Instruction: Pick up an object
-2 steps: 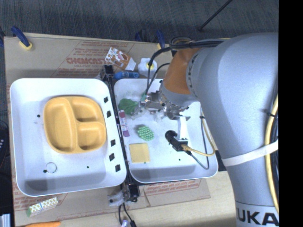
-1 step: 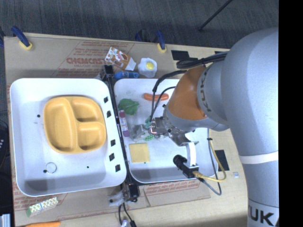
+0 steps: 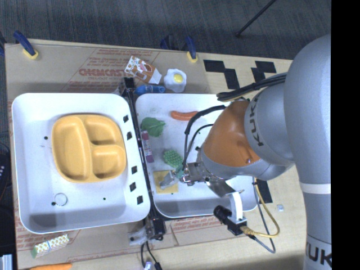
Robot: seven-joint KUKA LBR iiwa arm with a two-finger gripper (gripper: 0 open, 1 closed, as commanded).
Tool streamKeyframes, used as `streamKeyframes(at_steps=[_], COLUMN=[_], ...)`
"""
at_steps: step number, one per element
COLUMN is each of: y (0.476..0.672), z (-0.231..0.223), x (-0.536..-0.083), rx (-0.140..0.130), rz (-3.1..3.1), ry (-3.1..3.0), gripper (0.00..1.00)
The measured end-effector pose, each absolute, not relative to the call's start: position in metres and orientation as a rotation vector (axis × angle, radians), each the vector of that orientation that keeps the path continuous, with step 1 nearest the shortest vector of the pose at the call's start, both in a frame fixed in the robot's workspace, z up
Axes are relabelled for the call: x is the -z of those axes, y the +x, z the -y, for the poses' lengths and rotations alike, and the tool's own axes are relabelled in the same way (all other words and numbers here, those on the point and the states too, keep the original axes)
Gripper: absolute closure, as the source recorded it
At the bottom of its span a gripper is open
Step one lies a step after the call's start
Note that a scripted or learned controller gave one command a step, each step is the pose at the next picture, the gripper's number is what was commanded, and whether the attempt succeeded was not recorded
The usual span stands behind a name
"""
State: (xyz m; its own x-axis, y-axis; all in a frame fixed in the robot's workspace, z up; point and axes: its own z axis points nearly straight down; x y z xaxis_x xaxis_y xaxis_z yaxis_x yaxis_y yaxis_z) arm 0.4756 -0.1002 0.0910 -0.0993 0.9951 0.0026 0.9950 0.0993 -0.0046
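Over right bin [image 3: 169,101] | arm hides end effector [image 3: 184,176], grip state unclear | yellow item [image 3: 166,180] partly covered

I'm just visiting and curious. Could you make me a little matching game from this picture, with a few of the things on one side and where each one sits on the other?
Things:
1. yellow divided tray
2. orange sausage-shaped toy
3. yellow-and-white egg-like toy
4. green leafy toy

Places:
A. on the cardboard, beyond the bins' far edge
B. in the left bin
C. right bin, near its far wall
D. right bin, near the divider between the bins

Pairs: 1-B, 2-C, 3-A, 4-D
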Motion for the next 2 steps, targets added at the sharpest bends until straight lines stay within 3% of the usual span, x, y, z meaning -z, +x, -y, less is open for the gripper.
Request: streamKeyframes(at_steps=[1, 2], y=[0.514, 0.476], z=[0.107, 0.104], x=[-0.092, -0.091], rx=[-0.001, -0.002], rz=[2.425, 2.568], ry=[-1.993, -1.802], gripper=[0.00, 0.00])
